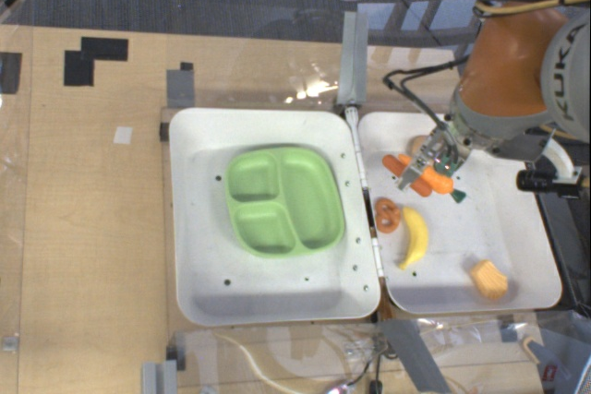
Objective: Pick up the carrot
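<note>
I see the gripper [427,169] over the carrot [417,176], grip unclear; it looks light, rigid, slick, best pinched mid-length.

My bins [277,300] look smooth white plastic, slightly glossy — green tray [282,198] matt plastic. Bench [83,198] pale wood-look — my arm's orange band [503,60] shiny.
</note>
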Available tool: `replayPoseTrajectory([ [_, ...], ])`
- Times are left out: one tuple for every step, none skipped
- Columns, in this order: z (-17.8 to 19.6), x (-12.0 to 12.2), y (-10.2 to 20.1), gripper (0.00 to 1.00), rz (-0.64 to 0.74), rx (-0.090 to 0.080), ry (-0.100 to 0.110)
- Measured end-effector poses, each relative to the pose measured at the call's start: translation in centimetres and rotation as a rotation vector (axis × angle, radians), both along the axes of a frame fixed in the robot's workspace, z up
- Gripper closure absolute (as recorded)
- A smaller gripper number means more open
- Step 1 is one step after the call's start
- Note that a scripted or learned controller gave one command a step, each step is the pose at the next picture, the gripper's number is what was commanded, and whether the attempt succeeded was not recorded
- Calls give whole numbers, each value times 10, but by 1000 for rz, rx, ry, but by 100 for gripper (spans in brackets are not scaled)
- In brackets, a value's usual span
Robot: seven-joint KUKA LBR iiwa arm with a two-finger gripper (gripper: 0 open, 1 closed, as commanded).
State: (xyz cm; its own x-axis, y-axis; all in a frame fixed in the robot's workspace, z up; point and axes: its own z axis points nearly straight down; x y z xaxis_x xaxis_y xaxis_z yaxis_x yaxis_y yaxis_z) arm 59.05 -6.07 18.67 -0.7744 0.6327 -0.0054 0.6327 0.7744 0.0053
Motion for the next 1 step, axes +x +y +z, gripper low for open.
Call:
replayPoseTrajectory([
  [68, 41, 2, 100, -218, 1, -1],
])
